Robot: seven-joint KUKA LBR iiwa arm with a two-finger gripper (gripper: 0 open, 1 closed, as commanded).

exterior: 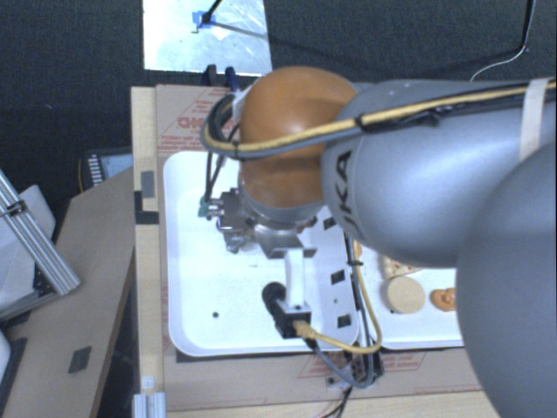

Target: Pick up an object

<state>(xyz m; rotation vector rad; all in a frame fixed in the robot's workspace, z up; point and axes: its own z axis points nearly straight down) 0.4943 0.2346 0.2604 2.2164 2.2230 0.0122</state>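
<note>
Where the grey arm comes in from the right, it covers much of the camera view. Its orange band sits over the far middle of the left bin. Below the band, the metal wrist points down over that bin's upper middle. The jaws are hidden under the wrist, so I cannot tell whether they are released or clenched, and nothing shows between them. On the left bin's white floor, a small dark speck lies near the front left, well apart from the wrist.

The things to pick lie in the right bin, whose near left corner shows under the arm. A round tan disc lies flat there. A second pale disc lies just behind it, partly covered by the arm. A small orange piece lies just to the right of the tan disc. Both bins rest on the brown bench.
</note>
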